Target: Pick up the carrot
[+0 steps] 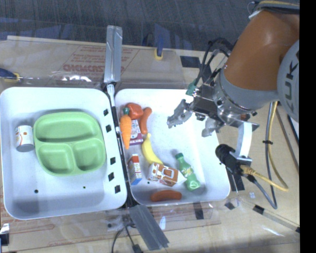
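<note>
You were looking at a robotics lab or test cell, not a home or kitchen. The desk (284, 215) was a bare wooden top, with two shallow white bins set side by side on it: the left bin (13, 199) and the right bin (213, 191). A grey clamp bar (114, 54) stood at their shared edge. An industrial arm (258, 51) with an orange band reached in from the right, with loose black and yellow cables (271, 181) trailing beside it. The goods were toy food, such as a plastic banana (149, 151) and a carrot (125, 130). A green divided plate (70, 142) lay in the left bin.
</note>
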Tool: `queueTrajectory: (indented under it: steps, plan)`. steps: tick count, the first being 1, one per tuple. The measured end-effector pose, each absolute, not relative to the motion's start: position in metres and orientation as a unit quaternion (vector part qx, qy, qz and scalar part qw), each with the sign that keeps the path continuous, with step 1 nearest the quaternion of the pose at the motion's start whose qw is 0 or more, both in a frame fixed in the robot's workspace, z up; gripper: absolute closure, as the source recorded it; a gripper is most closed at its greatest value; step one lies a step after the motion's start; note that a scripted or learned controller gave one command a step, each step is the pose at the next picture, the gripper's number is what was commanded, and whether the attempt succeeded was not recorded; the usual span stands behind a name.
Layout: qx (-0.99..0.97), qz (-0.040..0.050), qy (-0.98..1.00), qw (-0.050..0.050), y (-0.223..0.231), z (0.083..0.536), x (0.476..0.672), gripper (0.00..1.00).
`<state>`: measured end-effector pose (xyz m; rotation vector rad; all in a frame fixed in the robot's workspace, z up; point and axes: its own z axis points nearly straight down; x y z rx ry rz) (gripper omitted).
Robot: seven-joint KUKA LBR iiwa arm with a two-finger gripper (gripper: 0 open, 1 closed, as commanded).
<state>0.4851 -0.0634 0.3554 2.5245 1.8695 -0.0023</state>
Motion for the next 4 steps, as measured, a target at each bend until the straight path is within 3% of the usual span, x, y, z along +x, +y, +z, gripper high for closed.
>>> queueTrajectory:
  steps: [1, 2, 3, 4]
  plan:
    - [0.865, -0.0007, 0.501, 0.001, -0.026, 0.363, 0.477, 0.00]
    - [0.863, -0.0020, 0.505, 0.000, -0.024, 0.372, 0.478, 1.00]
    - [0.923, -0.0041, 0.385, -0.001, 0.051, 0.300, 0.516, 1.00]
    - [0.934, -0.0045, 0.357, -0.001, 0.088, 0.194, 0.534, 1.00]
